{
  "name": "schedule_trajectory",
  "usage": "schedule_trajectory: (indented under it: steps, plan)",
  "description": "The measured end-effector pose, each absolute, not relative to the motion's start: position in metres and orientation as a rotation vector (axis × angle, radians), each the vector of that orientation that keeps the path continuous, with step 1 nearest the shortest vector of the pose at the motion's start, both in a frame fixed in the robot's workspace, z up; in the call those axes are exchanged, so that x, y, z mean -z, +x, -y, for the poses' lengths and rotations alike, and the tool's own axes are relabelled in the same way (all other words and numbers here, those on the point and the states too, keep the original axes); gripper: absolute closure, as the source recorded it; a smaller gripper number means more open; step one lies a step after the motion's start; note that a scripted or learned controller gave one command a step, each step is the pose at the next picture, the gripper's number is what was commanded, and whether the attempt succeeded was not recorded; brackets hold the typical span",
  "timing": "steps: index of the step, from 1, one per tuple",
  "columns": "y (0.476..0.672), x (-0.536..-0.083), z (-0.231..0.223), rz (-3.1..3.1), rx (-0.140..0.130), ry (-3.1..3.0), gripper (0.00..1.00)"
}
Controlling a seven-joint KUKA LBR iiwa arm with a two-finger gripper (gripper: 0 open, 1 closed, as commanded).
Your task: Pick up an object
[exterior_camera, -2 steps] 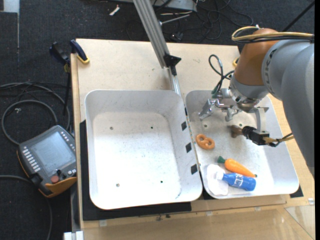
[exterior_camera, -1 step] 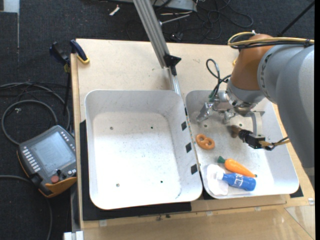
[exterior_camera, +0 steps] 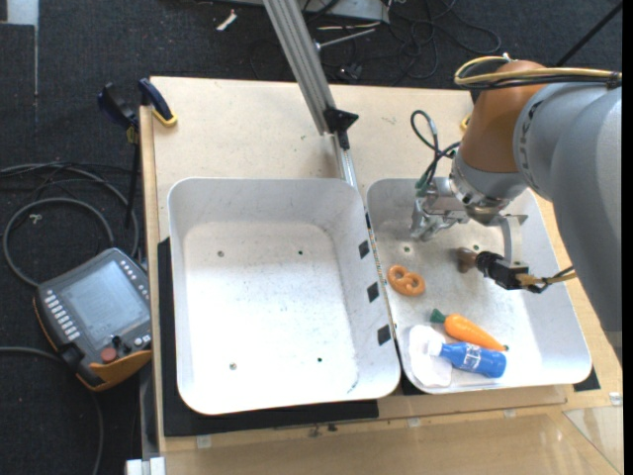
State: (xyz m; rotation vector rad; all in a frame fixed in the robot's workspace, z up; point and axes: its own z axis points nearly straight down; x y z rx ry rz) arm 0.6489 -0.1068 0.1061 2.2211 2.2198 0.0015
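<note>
Orange pretzel (exterior_camera: 406, 281) at seven o'clock below end effector (exterior_camera: 427, 226), grip state unclear: approach underway, descent and closing next.

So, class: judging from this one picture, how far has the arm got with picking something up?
Done: the claw is over the right bin. In hand: nothing shows between its fingers. Left: the pretzel, carrot and blue bottle all lie on the bin floor, so grasping and lifting one remains.
</note>
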Motion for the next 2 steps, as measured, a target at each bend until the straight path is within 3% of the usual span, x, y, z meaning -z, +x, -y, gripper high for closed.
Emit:
schedule_trajectory:
  steps: [2]
  plan:
    - [0.661,-0.209,0.104,-2.22,-0.007,2.214,1.0]
